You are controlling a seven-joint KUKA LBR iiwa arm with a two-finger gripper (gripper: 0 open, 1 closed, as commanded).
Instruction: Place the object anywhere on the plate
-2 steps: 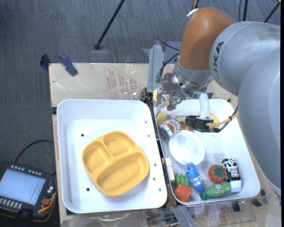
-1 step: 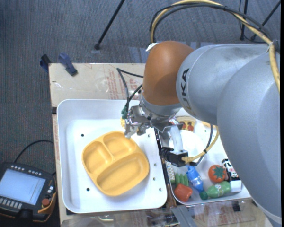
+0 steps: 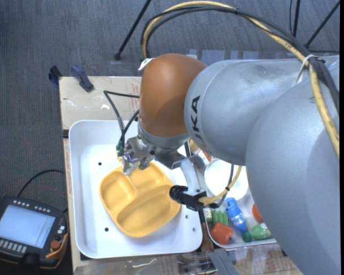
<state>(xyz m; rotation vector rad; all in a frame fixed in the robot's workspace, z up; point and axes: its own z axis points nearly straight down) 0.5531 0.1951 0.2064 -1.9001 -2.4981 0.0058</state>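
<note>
Two white bins sit side by side on the bench. Left bin (image 3: 83, 153) holds a yellow divided plate (image 3: 139, 202), tilted corner-on to the camera, three compartments visible. Right bin (image 3: 218, 242) is mostly hidden under the arm; small objects cluster at its near edge: a blue bottle-like piece (image 3: 235, 212), a red piece (image 3: 221, 232), green bits (image 3: 259, 231).

Arm (image 3: 246, 125) reaches in from the right, orange band over the wrist. Gripper (image 3: 131, 164) hangs at the plate's far corner, close above or touching its rim; height can't be judged from this slant. Cannot tell whether the pincer is open or closed, nor whether anything is between its tips: the wrist body covers them. No object is seen lying on the plate's open compartments.

Judgement: the step in hand looks like the placing, over the plate's far compartment. To do it well, the release should happen low, over a compartment floor rather than the rim or a divider ridge, so the thing settles instead of rolling off into the bin. Withdraw straight up afterwards, to avoid dragging the plate.
</note>
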